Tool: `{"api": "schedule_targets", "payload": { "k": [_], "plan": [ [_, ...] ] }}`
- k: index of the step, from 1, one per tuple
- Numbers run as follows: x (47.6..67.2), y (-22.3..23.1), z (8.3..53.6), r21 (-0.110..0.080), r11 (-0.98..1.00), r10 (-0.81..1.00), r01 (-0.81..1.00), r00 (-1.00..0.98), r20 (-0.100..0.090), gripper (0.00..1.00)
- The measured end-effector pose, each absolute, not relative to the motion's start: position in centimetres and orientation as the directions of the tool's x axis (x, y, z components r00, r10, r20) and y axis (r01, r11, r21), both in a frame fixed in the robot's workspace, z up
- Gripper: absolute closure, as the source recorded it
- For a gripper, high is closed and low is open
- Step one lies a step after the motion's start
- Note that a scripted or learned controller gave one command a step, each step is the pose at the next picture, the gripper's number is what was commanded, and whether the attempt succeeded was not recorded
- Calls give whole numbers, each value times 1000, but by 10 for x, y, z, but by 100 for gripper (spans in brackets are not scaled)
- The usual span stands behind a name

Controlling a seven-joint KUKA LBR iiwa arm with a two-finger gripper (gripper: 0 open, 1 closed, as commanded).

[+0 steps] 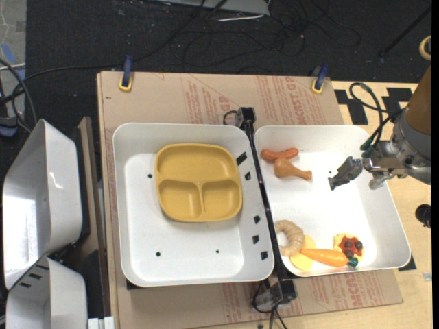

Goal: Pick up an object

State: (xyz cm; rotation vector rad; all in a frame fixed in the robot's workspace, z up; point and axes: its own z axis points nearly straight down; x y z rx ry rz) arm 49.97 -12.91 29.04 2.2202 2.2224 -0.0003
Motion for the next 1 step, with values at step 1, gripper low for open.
{"api": "schedule_targets", "payload": {
  "k": [1],
  "plan": [
    [501, -123, 246, -5, -1, 1000, 1000, 1, 1, 0]
  ]
}}
